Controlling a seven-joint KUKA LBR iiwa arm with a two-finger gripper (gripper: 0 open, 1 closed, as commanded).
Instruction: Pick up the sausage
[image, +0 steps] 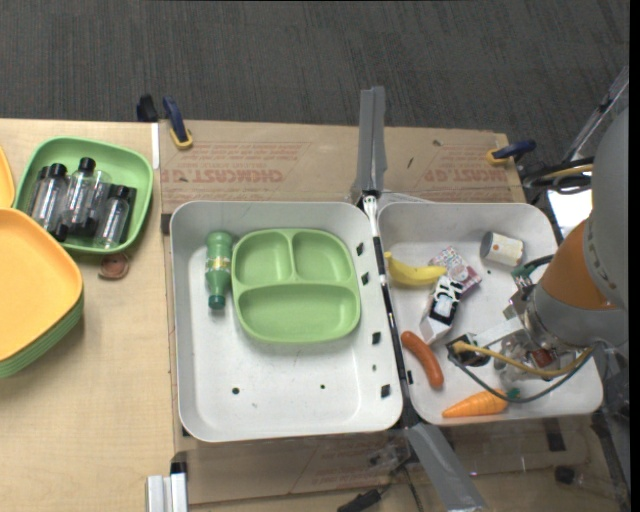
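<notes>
The sausage (423, 359) is lying in the right bin (570, 398), between the banana (413, 270) behind and the carrot (474, 404) in front.

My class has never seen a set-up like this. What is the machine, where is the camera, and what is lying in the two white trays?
One camera looks down at a slant on a bench. The grey and orange robot arm reaches in from the right; its gripper hangs over the right bin. That bin holds the sausage, a banana, a carrot and small packets. The left bin holds a green divided plate and a green bottle. The sausage lies apart from the gripper.
</notes>
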